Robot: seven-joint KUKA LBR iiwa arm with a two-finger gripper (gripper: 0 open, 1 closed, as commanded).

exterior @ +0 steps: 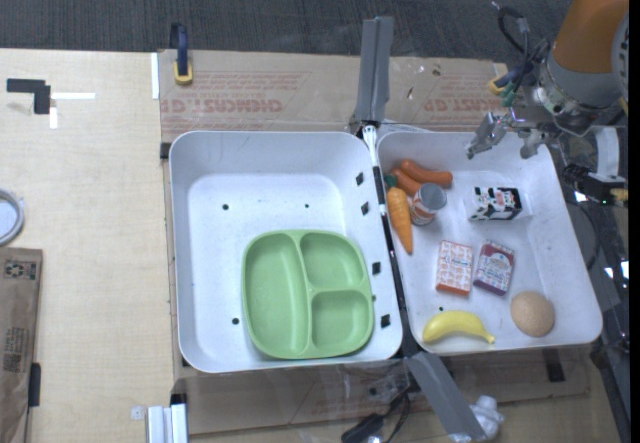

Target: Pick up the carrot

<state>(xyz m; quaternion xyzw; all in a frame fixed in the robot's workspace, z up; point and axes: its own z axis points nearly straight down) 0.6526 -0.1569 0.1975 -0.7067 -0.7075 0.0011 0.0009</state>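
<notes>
An orange carrot (400, 218) lies lengthwise along the left wall of the right bin (570, 231), tip toward the front. A second, redder carrot-like piece (426, 174) lies just behind it, near a small tin can (431, 201). My gripper (503, 143) hangs over the bin's back right corner, well to the right of and behind both carrots. Its fingers stand open with nothing between them.
The right bin also holds a black-and-white box (497, 202), two small cartons (455, 267) (493, 268), a banana (458, 328) and a tan egg-shaped object (532, 314). A green divided plate (308, 293) lies in the left bin (200, 231).
</notes>
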